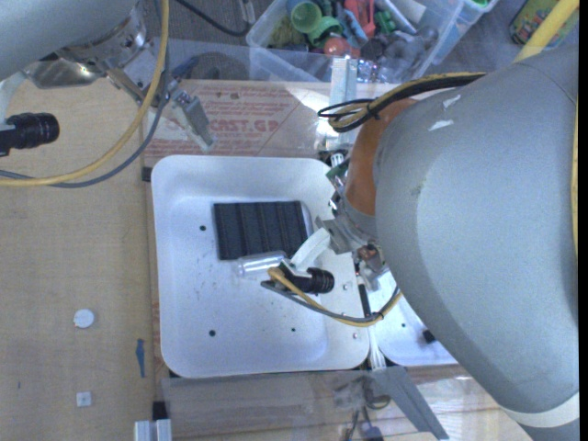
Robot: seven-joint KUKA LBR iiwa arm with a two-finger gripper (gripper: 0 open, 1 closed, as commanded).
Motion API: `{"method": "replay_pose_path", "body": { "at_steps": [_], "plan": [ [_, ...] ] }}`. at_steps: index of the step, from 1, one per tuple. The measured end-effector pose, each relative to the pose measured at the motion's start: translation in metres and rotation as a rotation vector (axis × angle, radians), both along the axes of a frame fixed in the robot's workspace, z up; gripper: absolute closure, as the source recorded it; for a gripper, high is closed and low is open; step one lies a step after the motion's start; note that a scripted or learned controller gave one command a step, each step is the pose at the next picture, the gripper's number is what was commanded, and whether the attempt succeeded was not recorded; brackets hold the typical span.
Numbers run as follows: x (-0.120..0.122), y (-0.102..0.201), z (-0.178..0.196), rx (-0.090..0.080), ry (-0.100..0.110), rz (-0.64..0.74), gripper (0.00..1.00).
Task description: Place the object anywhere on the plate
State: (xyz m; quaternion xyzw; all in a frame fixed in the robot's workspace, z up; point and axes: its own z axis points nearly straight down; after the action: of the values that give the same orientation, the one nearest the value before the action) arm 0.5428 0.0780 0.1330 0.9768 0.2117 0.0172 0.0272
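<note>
Gripper (262,274) is down in the left bin (184,338), right at the near edge of a dark ribbed plate (260,228). Can't tell its grip state.

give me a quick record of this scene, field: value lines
left bin: white, shallow, holds a dark ribbed plate
plate: dark grey, in the bin's upper middle, flat
gripper: over the bin, at the plate's lower right edge
held object: cannot tell
arm: grey, orange band, reaches in from the right and covers most of the right bin
background: clear box of coloured toys beyond the bins
</note>
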Motion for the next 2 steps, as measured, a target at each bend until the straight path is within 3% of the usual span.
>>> {"method": "replay_pose_path", "body": {
  "at_steps": [1, 2],
  "plan": [
    [-0.0062, -0.0007, -0.0015, -0.001, -0.016, 0.045, 1.0],
    [-0.0062, -0.0005, -0.0016, -0.002, -0.017, 0.036, 1.0]
  ]
}}
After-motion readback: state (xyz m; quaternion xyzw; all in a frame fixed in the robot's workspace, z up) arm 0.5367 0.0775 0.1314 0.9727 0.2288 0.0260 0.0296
